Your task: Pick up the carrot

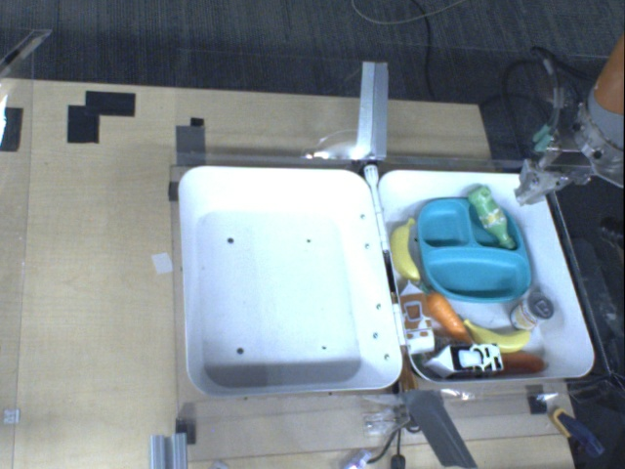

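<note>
A light wood desk (88, 291) with a dark floor behind it.

The dark grey floor (195, 8) runs past the far side of the desk, and a thin wire (420, 13) lies curled on it. Black square marks (98, 113) sit on the desk's far left part. A grey metal post (374, 110) stands at the desk's far middle.

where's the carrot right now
The carrot lies in the right bin, near its front left corner, just below the blue divided plate and beside a banana.
</note>
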